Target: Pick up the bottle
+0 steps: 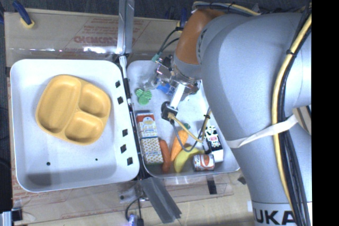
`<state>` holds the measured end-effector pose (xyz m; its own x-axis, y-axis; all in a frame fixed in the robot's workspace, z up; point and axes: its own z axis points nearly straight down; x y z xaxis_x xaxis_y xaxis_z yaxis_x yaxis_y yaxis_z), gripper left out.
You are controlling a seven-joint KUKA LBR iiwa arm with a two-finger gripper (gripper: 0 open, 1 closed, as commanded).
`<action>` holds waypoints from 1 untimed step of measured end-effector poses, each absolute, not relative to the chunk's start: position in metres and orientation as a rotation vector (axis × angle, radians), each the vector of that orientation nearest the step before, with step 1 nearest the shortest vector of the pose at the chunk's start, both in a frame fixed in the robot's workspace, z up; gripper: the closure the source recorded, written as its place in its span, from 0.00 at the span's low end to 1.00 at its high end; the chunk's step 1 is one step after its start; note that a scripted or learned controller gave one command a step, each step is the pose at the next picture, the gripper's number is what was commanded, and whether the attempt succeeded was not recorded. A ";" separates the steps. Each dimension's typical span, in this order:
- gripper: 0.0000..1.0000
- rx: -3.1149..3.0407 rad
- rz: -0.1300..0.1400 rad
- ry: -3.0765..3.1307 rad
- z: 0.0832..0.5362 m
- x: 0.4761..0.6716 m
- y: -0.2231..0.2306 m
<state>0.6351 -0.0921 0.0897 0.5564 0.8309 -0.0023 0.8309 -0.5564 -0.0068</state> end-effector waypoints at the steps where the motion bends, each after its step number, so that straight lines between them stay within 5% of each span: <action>1: 1.00 -2.758 0.014 -1.487 0.098 0.635 -0.090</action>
